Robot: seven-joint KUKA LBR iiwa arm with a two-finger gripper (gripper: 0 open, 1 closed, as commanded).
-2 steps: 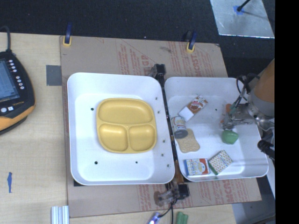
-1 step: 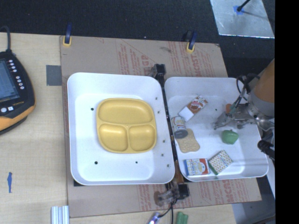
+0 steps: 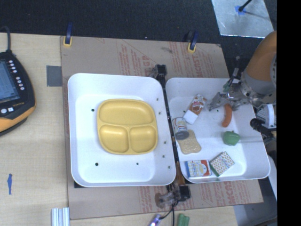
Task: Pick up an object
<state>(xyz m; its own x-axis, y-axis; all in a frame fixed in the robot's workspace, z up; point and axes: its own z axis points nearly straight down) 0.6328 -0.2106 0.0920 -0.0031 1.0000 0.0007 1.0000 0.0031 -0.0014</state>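
Just beside the gripper [image 3: 225,99] lies the orange sausage [image 3: 227,115] (nearly touching). Beyond it the green piece [image 3: 231,137] blocks; bare bin floor [image 3: 209,135] opens alongside.

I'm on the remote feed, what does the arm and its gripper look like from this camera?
The arm enters from the right: an orange rounded section, then a grey wrist below it. The gripper is a dark metallic grey assembly with thin, spindly parts reaching over the right bin. I can't make out any markings or cables at this resolution.
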